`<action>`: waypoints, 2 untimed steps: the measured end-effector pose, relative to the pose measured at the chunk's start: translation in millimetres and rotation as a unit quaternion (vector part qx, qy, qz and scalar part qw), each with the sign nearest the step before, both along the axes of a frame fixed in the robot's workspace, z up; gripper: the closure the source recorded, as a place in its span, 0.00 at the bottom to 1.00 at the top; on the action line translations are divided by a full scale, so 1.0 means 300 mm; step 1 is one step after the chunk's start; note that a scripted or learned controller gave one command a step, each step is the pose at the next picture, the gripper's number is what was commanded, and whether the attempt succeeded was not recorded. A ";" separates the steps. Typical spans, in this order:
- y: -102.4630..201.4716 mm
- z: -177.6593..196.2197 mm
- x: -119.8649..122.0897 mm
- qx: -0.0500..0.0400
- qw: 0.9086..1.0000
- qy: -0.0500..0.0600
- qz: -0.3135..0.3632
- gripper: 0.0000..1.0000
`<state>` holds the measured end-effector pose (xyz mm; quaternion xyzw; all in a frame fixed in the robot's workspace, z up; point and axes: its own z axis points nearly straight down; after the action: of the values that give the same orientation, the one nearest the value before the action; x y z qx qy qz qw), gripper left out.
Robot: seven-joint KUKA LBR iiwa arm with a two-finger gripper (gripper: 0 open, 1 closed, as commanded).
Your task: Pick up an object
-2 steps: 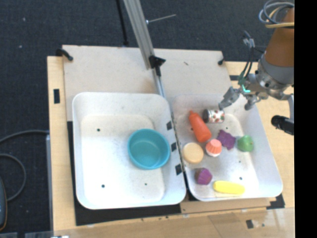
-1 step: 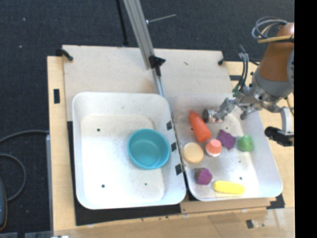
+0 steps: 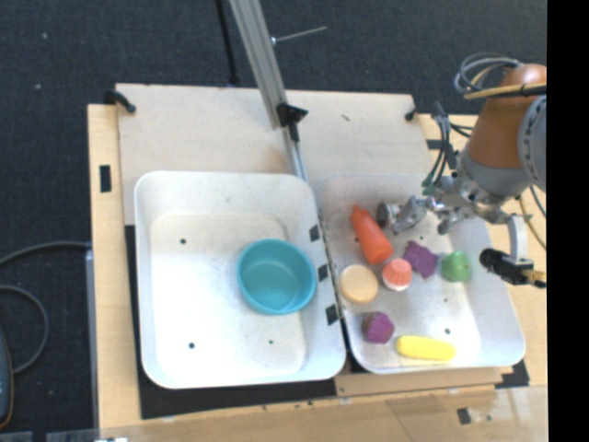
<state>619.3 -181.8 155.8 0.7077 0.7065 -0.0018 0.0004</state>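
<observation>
Far left: dark floor, then the pale wooden bench [image 3: 202,127], seen from above at a slant.

On the bench's left half: the left bin [image 3: 147,191], shallow and white, with a teal bowl [image 3: 276,276] upright in its right part, near the wall shared with its neighbour.

Above the gap between the bins: a slanted aluminium post [image 3: 258,44], running from the top edge down to the bench.

Just beside, touching along that wall: the right bin [image 3: 502,339], with all the loose items for picking.

- Nearest the dividing wall: an orange carrot-shaped piece [image 3: 371,234], tilted, its narrow end towards the top left.
- Below it: a cream round piece [image 3: 359,284], flat on the floor of the bin.
- Lower still: a small dark purple piece [image 3: 377,326].
- Just right of the cream one, touching or nearly so: a pink-topped piece [image 3: 397,273].
- Up and right of that, close beside: a purple lump [image 3: 421,258].
- Along the near wall: a yellow piece [image 3: 425,347], lying lengthwise.
- Further right: a green piece [image 3: 455,266], apart from the purple lump.

Above the purple lump and right of the carrot shape: the gripper [image 3: 405,215], metallic, pointing left, low over the right bin. Too small and blurred to tell its grip state; nothing seen held in it.

Far right: the arm [image 3: 502,136], orange and grey, with looped cables at its top.
</observation>
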 end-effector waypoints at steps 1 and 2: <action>-0.005 -0.175 -0.003 0.000 1.000 0.001 0.000 0.00; -0.007 -0.127 0.004 0.000 1.000 -0.003 -0.001 1.00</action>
<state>620.5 -184.0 117.7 0.7087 0.7055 0.0006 0.0026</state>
